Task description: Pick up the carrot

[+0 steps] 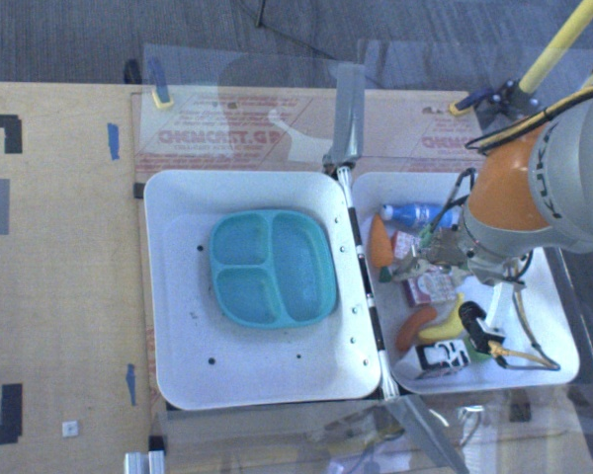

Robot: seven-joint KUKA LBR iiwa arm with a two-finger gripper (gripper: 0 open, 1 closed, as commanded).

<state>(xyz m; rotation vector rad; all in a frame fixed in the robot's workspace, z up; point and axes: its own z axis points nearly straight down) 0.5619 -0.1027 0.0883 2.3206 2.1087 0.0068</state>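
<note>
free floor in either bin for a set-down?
Left bin: bare white floor rings the teal divided plate, widest along the front and left walls. Right bin: crowded; carrot, bottle, banana and gripper fill the left and middle. A little bare floor by its right wall.

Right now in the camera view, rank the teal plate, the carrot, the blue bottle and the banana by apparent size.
1. teal plate, by far the largest.
2. carrot and blue bottle: about alike, both partly hidden, so unranked.
3. banana: smallest as seen, but partly covered.
</note>
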